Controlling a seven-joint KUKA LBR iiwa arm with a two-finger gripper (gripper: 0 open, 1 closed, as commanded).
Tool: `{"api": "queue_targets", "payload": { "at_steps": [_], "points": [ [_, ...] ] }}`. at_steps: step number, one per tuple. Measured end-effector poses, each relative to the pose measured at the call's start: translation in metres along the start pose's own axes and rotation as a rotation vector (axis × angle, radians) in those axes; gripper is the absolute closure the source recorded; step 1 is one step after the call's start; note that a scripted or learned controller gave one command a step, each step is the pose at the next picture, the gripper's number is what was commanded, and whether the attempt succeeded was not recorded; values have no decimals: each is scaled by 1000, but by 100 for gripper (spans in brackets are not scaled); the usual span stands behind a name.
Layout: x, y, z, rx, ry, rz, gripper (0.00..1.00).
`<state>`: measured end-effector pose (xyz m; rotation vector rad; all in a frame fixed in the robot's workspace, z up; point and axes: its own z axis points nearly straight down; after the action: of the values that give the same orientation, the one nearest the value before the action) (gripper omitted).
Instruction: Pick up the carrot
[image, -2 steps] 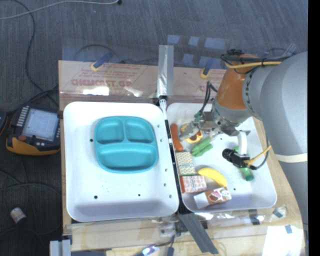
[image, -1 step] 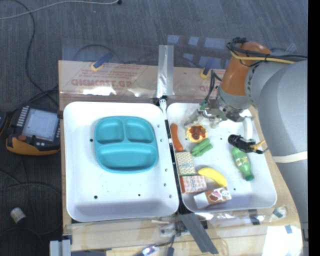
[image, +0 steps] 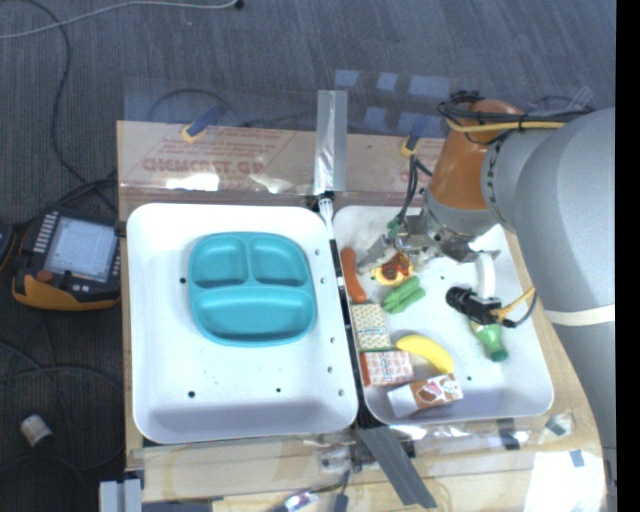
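Lowered into the right white bin (image: 520, 385) at about one o'clock from its middle, the end effector (image: 398, 248), fingers lost among the toys, so grip state impossible to tell. Lying lengthwise along that bin's left wall at nine o'clock from the end effector, the carrot (image: 351, 276), orange and apart from the arm. Scattered nearby, a green toy (image: 402, 296), a banana (image: 424, 351) and small cartons (image: 385, 367); in the left bin (image: 160, 400), a blue divided plate (image: 250, 288).
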<state>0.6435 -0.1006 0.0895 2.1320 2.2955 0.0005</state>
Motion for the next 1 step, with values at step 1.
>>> {"api": "queue_targets", "payload": {
  "at_steps": [1],
  "points": [
    [0, 0, 0, 0, 0, 0, 0]
  ]
}}
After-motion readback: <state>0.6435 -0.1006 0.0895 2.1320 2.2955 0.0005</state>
